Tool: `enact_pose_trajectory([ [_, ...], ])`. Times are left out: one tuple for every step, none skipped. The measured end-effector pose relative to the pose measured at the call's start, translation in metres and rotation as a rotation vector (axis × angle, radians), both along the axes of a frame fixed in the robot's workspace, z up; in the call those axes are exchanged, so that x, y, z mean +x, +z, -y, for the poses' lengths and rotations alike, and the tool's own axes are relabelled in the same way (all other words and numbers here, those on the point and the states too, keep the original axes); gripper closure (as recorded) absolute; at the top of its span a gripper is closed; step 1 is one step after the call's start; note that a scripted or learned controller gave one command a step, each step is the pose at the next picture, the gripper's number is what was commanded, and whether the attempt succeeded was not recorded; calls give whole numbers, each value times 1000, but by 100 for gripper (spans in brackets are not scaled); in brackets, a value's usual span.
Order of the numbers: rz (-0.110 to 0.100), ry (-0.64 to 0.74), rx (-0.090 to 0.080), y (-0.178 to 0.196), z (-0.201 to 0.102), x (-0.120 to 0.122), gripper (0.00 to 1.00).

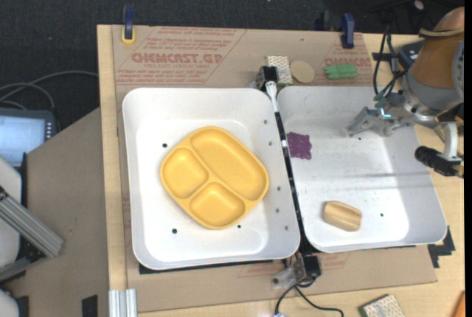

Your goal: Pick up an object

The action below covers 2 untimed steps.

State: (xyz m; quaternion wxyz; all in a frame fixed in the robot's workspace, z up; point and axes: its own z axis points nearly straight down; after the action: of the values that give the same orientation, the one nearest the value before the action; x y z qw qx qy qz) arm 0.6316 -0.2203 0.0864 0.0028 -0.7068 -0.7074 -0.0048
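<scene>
**Bread roll not yet picked up**

Bread roll [342, 215] lies near the front of the right bin [413, 234]. We see the gripper [375, 122] hovering near the bin's rear, fingers spread and empty, well apart from it. We judge approach, grasp and lift all outstanding.

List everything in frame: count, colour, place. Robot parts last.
bins: 2, white, side by side on the bench
divided plate: 1, yellow, three compartments, middle of left bin
small flat piece: 1, purple, right bin near its left wall
rounded block: 1, tan, right bin, front
round disc: 1, tan, on the board behind the bins
small block: 1, green, on the board right of the disc
clamps: 2, blue, board's back edge
arm: 1, grey with orange band, right side
claw: 1, metal, over the right bin's back part, nothing seen in it
</scene>
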Motion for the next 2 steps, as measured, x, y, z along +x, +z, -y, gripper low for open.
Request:
enact_pose_trajectory([
  [11,11,-10,87,-113,39,0],
  [-4,-4,-11,-4,-39,34,0],
])
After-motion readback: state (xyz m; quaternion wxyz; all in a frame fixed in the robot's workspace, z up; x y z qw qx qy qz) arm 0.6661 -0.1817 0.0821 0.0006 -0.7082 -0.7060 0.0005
